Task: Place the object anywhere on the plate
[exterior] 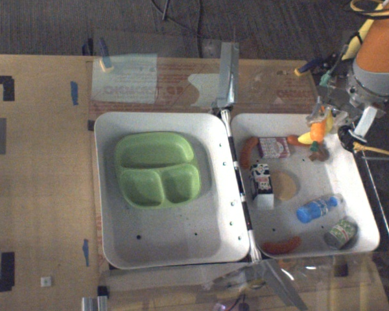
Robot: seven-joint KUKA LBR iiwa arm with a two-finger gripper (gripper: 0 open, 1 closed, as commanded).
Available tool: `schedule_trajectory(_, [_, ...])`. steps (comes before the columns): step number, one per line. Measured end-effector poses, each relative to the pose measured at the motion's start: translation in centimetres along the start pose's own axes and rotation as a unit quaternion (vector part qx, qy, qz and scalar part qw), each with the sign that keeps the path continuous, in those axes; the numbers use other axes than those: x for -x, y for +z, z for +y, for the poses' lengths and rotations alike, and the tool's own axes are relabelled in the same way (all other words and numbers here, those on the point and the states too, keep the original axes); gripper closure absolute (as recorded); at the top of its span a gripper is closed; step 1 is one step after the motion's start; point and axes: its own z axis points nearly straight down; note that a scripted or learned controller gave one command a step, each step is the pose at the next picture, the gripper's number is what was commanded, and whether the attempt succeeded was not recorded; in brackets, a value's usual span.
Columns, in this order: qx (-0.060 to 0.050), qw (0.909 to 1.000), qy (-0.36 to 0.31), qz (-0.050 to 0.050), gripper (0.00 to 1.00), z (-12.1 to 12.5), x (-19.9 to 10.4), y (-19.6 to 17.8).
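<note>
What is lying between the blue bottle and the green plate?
In the camera view, between the bottle and the plate lie a tan disc, a milk carton and the bin walls.

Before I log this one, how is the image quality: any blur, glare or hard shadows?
Camera view: soft all over, small items like the can and blue bottle lack detail; lighting even, with faint shadows around the green plate; mild glare on the tape patch; gripper area cluttered and indistinct.

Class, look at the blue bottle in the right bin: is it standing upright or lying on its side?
Lying on its side: the blue bottle shows its full length along the right bin floor.
</note>
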Motion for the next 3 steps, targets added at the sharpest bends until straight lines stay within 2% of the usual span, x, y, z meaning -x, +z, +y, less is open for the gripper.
schedule_trajectory(1, [0.0, 0.9901, -0.141, 0.001, 1.0, -2.3, -6.2, -0.1])
schedule_trajectory(2, [0.0, 0.9824, -0.187, 0.0, 1.0, -5.5, -12.2, 0.0])
schedule_trajectory(3, [0.005, 0.9726, -0.232, 0.0, 1.0, -11.9, -18.0, -0.4])
